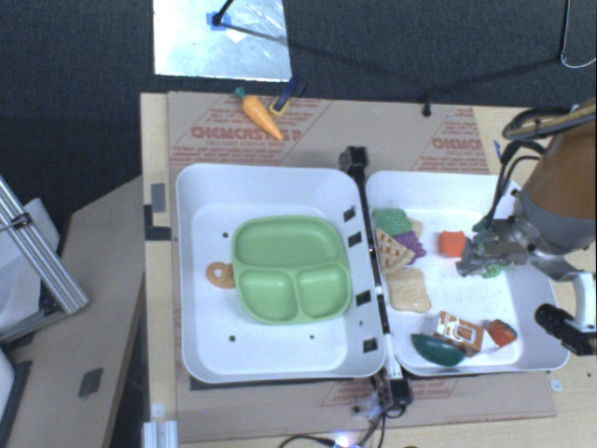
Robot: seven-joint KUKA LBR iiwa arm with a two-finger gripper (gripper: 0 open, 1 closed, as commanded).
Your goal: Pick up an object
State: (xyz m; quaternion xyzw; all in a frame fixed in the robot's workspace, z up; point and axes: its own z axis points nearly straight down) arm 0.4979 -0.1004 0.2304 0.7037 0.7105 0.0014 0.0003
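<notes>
The right bin [522, 292] holds several small toys: a green leaf piece [392, 220], a purple grape bunch on a waffle [399, 245], an orange block [451, 243], a beige cracker [409, 290], a brown and white pack [460, 330], a dark green piece [437, 349] and a red piece [502, 332]. My gripper [480, 261] hangs low over the right bin, just right of the orange block and touching or nearly touching it. I see nothing between its fingers.
The left bin [205, 250] holds a green divided plate [287, 267] and a small pretzel [220, 274]. A toy carrot [261, 117] lies on the cardboard behind the bins. A shiny sheet [222, 26] sits further back. A metal rack [28, 250] stands at the left.
</notes>
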